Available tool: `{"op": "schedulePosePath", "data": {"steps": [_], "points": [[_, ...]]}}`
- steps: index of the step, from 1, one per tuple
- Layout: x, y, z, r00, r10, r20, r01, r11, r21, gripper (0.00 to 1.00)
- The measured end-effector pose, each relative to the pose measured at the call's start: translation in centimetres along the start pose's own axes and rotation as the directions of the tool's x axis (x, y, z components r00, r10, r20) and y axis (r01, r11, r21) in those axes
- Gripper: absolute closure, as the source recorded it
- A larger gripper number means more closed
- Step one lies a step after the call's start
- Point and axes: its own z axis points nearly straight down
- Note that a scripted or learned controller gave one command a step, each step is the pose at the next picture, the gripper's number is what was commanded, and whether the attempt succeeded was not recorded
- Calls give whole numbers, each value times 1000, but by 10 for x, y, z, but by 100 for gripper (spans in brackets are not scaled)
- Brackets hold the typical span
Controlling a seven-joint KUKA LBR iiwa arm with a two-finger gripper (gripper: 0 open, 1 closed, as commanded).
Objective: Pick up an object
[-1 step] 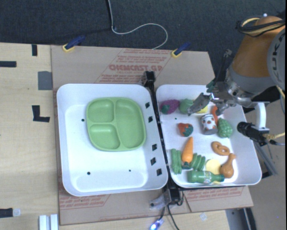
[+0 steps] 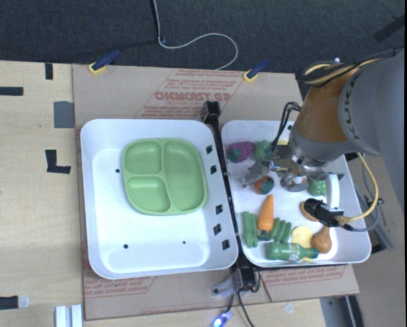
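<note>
My gripper (image 2: 262, 172) reaches down into the right bin (image 2: 348, 252) near its upper left part, under the grey arm with the orange band (image 2: 324, 114). It hovers over a small red and green toy (image 2: 263, 185), with a purple toy (image 2: 241, 148) just to its upper left. An orange carrot (image 2: 266, 212) lies a little below the gripper. I cannot make out anything held in the gripper.
The right bin also holds a green cucumber (image 2: 249, 228), green beans (image 2: 280, 230), a yellow piece (image 2: 301, 236), a brown pear (image 2: 320, 239), a green bottle (image 2: 287, 252) and a green block (image 2: 319, 186). The left bin (image 2: 101, 182) bears a green divided plate (image 2: 165, 176).
</note>
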Motion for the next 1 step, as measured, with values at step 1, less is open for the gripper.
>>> {"op": "schedulePosePath", "data": {"steps": [1], "points": [[3,24,50,1000,0,3,0,1000,-7,0]]}}
